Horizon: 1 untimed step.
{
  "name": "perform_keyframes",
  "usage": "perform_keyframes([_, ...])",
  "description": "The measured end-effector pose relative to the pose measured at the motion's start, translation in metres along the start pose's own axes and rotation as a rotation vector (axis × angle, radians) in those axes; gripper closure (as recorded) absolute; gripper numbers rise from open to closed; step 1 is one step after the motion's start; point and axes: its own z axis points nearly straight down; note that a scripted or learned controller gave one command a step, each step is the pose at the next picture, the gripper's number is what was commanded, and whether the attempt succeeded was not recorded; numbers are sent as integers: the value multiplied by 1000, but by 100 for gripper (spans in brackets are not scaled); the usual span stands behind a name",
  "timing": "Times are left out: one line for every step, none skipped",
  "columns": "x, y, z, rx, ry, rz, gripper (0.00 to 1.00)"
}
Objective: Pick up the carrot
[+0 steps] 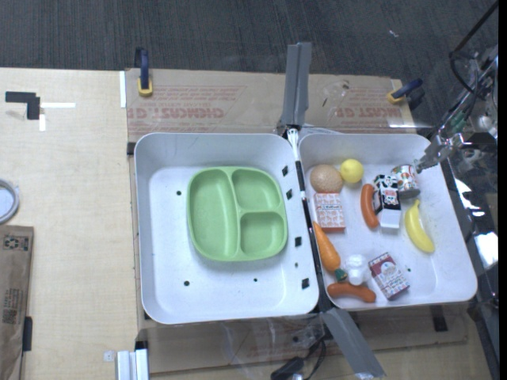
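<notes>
Along the left wall of the right bin (445, 269), the carrot (325, 246) lay slanted. You would likely have found it light, stiff and smooth, best pinched mid-body. The gripper (433, 153) hung near the bin's far right corner; whether it was open or closed you could not tell.

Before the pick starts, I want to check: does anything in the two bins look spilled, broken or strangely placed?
Nothing stands out. The toy foods, including the carrot, lie loosely in the right bin; the green tray sits flat in the left bin.

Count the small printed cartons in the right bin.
3: red-and-white carton beside the carrot, black-and-white carton near the banana, red carton at the front. None seems hidden.
</notes>
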Motion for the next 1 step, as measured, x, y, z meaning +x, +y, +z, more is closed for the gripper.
perform_keyframes([31,-10,144,-1,0,64,0])
